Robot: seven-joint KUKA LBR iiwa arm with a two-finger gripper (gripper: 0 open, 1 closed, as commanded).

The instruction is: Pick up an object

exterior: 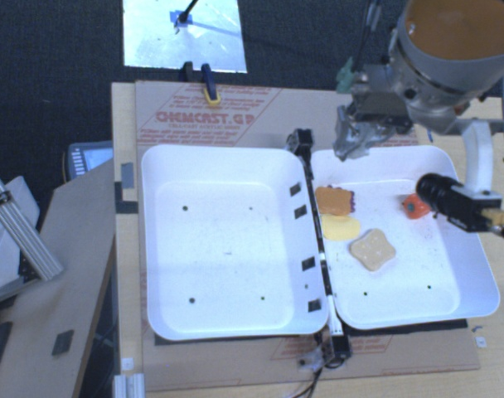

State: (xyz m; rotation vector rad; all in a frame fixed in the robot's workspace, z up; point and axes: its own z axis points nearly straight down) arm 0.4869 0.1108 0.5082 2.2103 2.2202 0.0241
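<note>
My gripper (350, 146) hangs over the back left corner of the right bin (451, 305), above the rim. Nothing shows between its fingers. In that bin, near the left wall, lies an orange-brown piece with a purple edge (335, 201). Just in front of it lies a pale yellow flat piece (341, 228). A tan toast-shaped piece (372, 249) lies a little nearer the front. A small orange-red thing (414, 207) sits toward the bin's right side. All of these lie in front of and below the gripper, apart from it.
The left bin (227, 239) stands beside the right one, joined by a black clipped divider (312, 239). Both rest on a cardboard sheet (210, 114). A shiny metal plate (184, 21) lies behind the bench. A metal rail (20, 230) slants at the far left.
</note>
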